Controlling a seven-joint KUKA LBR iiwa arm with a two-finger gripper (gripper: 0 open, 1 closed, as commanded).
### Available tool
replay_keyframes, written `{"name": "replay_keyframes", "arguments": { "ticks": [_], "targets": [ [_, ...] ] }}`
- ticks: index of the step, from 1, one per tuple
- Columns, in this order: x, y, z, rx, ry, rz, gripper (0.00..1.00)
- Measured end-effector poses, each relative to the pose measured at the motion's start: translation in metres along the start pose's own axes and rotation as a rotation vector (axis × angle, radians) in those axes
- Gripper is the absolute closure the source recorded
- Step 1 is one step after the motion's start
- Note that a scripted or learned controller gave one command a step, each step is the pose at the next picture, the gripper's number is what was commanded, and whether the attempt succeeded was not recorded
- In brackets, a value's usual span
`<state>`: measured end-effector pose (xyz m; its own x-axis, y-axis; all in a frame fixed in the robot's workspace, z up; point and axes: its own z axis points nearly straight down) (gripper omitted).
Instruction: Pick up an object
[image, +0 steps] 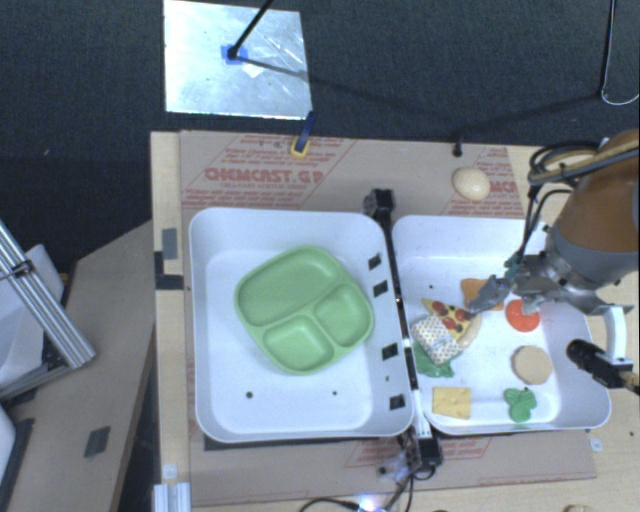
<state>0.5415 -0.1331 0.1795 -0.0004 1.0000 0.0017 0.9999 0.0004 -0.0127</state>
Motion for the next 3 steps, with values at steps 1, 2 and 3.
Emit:
{"name": "replay_keyframes", "arguments": {
  "ticks": [1, 2, 3],
  "targets": [
    [0.0, 0.003, -0.008, -0.014, -0.002, -0.003, 0.0],
    [-0.007, 0.004, 0.037, -0.011, -0.001, -0.001, 0.0],
    [-0.007, 0.005, 0.088, -0.013, -0.002, -0.001, 0.0]
  ]
}}
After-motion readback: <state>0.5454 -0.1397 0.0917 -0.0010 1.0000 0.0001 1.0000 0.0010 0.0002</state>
